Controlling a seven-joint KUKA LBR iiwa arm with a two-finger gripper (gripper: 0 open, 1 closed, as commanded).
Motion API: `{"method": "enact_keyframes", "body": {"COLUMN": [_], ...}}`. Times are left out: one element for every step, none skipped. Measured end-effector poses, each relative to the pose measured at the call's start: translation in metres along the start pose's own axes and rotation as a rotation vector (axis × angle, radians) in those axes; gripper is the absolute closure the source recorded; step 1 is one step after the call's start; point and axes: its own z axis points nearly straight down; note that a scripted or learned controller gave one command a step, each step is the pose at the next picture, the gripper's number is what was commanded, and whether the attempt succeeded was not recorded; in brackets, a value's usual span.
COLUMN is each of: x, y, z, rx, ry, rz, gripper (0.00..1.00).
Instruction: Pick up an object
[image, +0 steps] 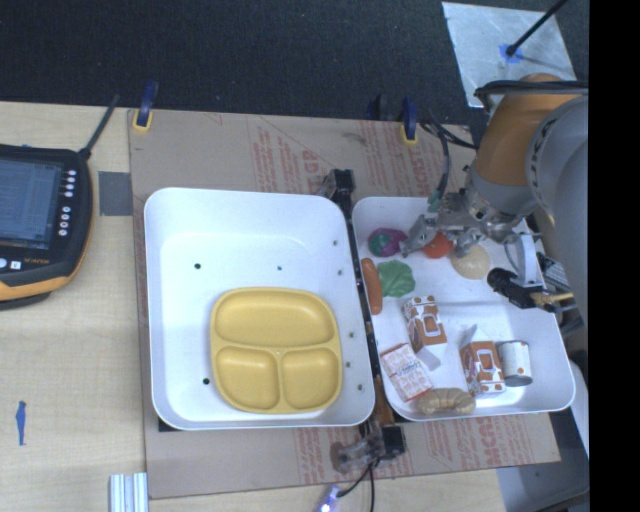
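My gripper (441, 232) hangs low over the far end of the right bin (545, 400). A small red item (437, 248) lies right under its tip, touching or nearly touching it. A purple item (386, 241) lies just to the left, and a pale round item (471, 263) just to the right. Nearer the front lie a green leafy item (397, 278), an orange sausage (372, 285) against the left wall, three small cartons (424, 322), a silver can (515, 362) and a bread roll (445, 402).
The left bin (180, 230) holds a yellow divided tray (277, 348). The grey arm (540, 140) with its orange band covers the right bin's far right corner. A tablet (35, 220) lies at the bench's far left. Clamps (342, 184) sit between the bins.
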Motion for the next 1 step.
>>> {"method": "enact_keyframes", "body": {"x": [0.0093], "y": [0.0023], "z": [0.0106], "rx": [-0.014], "ry": [-0.003], "rz": [0.0], "gripper": [0.0]}}
